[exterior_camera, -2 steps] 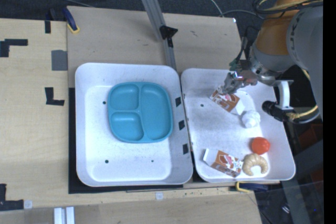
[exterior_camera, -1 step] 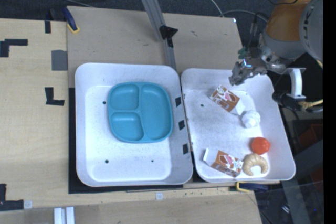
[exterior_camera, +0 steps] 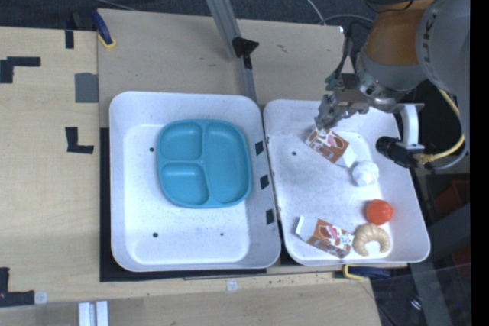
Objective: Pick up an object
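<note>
The hand (exterior_camera: pixel 330 117) hangs at the far end of the right bin (exterior_camera: pixel 294 187), just above the upper carton (exterior_camera: pixel 330 145), which lies immediately nearward, its long axis slanting near-right. How the hand is set I cannot tell. A white ball (exterior_camera: pixel 364 173) crowds the carton's near-right end.

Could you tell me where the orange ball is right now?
The orange ball lies in the right bin, near its right wall, just above the croissant.
</note>
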### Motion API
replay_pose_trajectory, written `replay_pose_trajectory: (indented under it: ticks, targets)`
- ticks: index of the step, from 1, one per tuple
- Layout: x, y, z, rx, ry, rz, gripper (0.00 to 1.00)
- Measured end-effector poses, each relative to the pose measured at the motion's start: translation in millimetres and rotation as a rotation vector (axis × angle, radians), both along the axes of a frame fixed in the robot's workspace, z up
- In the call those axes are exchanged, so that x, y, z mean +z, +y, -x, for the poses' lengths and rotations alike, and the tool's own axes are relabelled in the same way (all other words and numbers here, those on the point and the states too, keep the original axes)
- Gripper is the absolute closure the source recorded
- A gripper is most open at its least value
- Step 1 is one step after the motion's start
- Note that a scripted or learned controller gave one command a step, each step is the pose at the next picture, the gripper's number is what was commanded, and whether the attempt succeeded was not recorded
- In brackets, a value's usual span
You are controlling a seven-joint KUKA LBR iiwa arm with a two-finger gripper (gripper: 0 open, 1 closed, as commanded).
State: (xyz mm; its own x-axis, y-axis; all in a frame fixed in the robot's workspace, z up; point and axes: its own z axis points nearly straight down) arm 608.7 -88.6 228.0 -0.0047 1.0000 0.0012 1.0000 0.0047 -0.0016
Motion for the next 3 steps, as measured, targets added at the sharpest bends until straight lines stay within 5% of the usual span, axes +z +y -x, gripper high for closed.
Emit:
replay_pose_trajectory:
  ticks: [3]
  targets:
    - [-11,163,32,0.003,0.000,-0.001,1.00]
